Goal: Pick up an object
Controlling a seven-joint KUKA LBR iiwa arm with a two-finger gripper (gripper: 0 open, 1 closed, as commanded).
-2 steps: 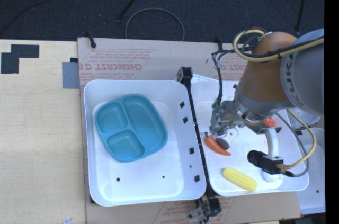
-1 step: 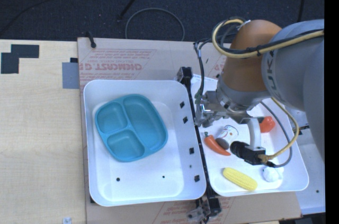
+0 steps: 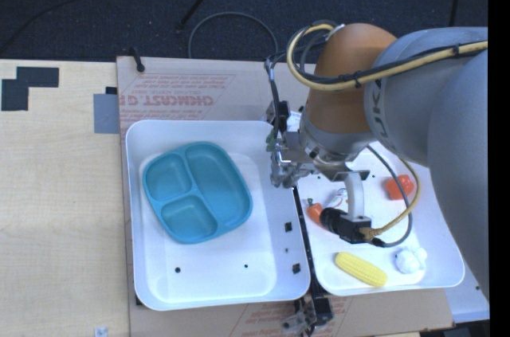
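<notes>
**Arm low over the divide between the bins, small objects scattered to its right**

And here is the arm (image 3: 414,104), big and grey with that orange band, reaching in from the right and covering much of the right bin (image 3: 446,268). The gripper (image 3: 280,168) sits right at the seam where the two white bins meet, over the inner rim of the left bin (image 3: 151,280). Whether the fingers are parted or closed is impossible to make out; they are lost in dark metal and cable, and nothing can be seen held between them.

Now the candidates. An ear of yellow corn (image 3: 360,268) lies near the front edge of the right bin, well apart from the gripper, down and to its right. A small orange piece (image 3: 315,210) lies closer, just below and right of the gripper, beside a black cable fitting (image 3: 344,225). A white crumpled object (image 3: 409,259) sits near the corn at the bin's front right corner. Another orange object (image 3: 399,186) peeks out by the arm's edge.

Over in the left bin, a blue divided plate (image 3: 197,190) lies flat, with three compartments, towards the back left. There is open white floor in front of it and along the right side, next to the gripper. The bins rest on a cardboard sheet (image 3: 183,92) on the pale wood counter (image 3: 56,208).
</notes>
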